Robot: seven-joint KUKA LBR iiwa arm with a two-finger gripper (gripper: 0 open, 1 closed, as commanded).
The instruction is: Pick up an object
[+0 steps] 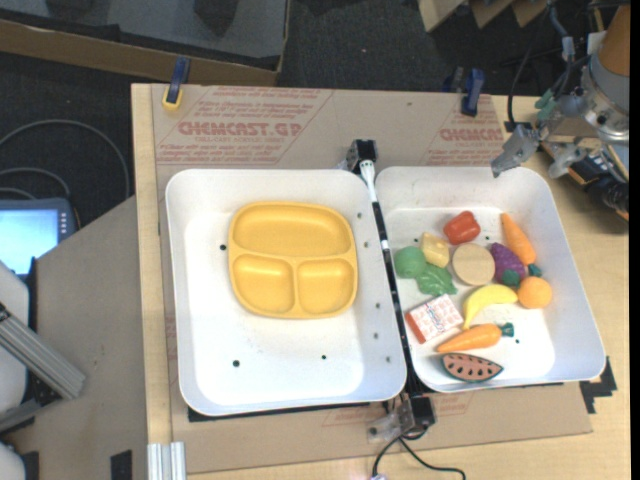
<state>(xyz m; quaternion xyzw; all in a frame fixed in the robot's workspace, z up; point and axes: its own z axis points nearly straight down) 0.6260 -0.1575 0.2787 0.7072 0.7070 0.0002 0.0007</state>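
Hovering at the right bin's (560, 208) far corner, your claw (515, 153) (grip unreadable) sits well beyond the toy tomato (461, 227).

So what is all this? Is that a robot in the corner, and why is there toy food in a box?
Yes, that grey thing at the top right is part of a robot arm. The camera sits above the bench and looks down at a slant. On the bench lie two white bins side by side. The left bin holds a yellow plate with three sections. The right bin holds toy food: a tomato, two carrots, a banana, an orange, a watermelon slice and more. The arm's job is to pick one up. Right now it is beyond the bins and holds nothing that I can see.
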